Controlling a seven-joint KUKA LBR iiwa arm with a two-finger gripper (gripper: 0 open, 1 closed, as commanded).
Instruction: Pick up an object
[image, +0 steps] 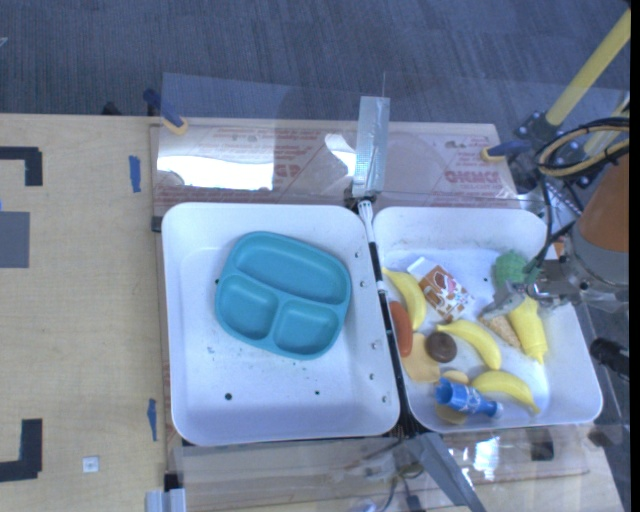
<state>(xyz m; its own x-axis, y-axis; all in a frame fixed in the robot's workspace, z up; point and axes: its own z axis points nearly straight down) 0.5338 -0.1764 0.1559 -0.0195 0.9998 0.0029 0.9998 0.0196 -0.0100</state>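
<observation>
Touching tool (512, 298): corn cob (529, 330)

Blue tray (283, 293); white bins (190, 400); yellow bananas (508, 386); green toy (511, 266).

A blue three-compartment tray (283, 294) lies tilted in the left white bin (190, 400).

My bench (70, 300) is pale wood with black corner marks and bits of blue tape. Two shallow white bins sit on it side by side, touching: the left bin (190, 380) and the right bin (575, 385).
</observation>
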